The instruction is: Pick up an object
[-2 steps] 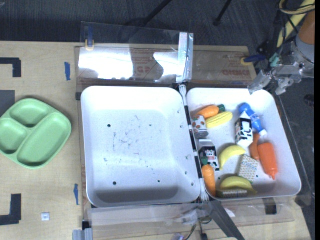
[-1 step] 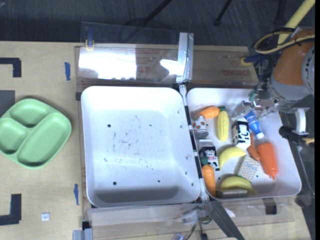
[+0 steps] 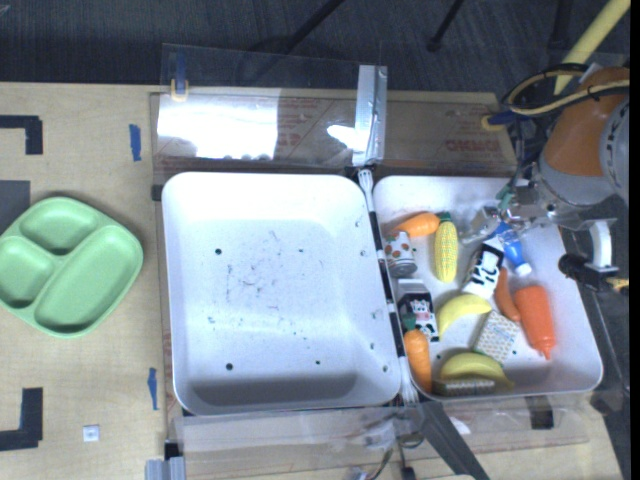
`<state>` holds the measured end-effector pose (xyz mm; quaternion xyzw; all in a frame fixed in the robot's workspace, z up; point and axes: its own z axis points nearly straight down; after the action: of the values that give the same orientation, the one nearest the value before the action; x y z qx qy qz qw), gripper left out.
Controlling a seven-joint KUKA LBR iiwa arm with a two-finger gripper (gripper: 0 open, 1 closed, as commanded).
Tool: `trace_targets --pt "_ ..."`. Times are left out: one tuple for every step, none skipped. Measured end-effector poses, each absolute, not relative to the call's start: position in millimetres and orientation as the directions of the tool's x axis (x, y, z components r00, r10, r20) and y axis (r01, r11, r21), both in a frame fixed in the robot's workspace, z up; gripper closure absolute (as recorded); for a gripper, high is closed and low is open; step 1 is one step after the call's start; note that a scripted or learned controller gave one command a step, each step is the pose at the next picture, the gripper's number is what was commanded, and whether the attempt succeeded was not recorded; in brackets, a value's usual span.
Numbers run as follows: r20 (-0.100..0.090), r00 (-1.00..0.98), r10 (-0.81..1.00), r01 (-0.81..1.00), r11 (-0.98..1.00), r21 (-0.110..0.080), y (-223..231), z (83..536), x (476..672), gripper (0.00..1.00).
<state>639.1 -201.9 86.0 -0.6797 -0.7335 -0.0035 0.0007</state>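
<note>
While the arm is reaching in from the right:
Gripper (image 3: 503, 216): hovering over the right bin (image 3: 580, 368), near the corn (image 3: 445, 251).
Fingers: cannot tell whether spread.

Two white bins sit side by side on the bench (image 3: 80, 118). The left bin (image 3: 270, 288) has a bare scuffed floor. The right bin (image 3: 580, 358) holds a corn cob (image 3: 445, 250), an orange bottle (image 3: 535, 316), two bananas (image 3: 470, 366) and small cartons. The end effector (image 3: 505, 216) hangs over that bin's far side, near the corn cob. A green divided tray (image 3: 65, 265) lies left of the bins.
</note>
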Motion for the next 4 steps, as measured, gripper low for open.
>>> trace_targets --pt "0.001 -0.078 0.997 0.997 0.078 0.004 -203.5 94.2 639.6 1.0" --pt "0.0 0.142 0.99 0.99 -0.142 -0.002 -218.3 184.8 634.4 1.0" --pt "0.001 0.071 0.997 0.997 -0.071 -0.005 -215.9 125.8 654.0 1.0" --pt "-0.001 0.18 0.984 0.984 -0.18 -0.007 -195.5 131.8 666.0 1.0"
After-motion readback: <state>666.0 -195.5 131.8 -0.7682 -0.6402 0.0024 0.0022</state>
